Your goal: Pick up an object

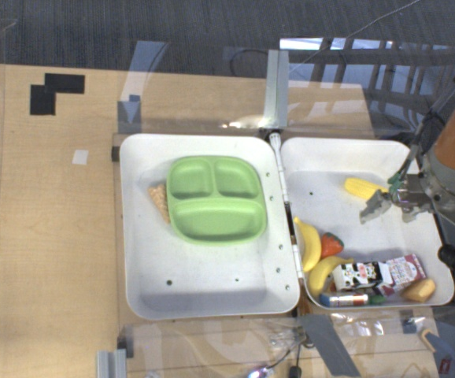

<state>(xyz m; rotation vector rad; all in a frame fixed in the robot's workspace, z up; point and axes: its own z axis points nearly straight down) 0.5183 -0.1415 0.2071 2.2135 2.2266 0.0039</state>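
The tabletop (46, 211) was seen to carry two shallow white bins side by side. The left bin (204, 290) held a green divided plate (214, 198), with a tan biscuit-like item (159, 201) tucked partly under its left rim. The right bin (322, 172) held the smaller objects: a yellow corn cob (363, 187) near the middle, and a cluster along the near wall consisting of two bananas (312, 246), a red item (332, 244), a small printed carton (355, 275), a pink-and-white packet (405, 270), a marker (348, 298) and a yellow-brown piece (420, 290).

The gripper (379, 201) was recorded over the right bin, just beside the corn cob on its right. Whether the fingers were spread or pressed together could not be told; nothing was seen held.

Step judged: approach, no object yet picked. The corn cob was judged the likeliest target; a short shift left and a descent would be called for.

Open floor surrounded the corn cob, well apart from the walls; the near cluster was crowded against the bin edge.
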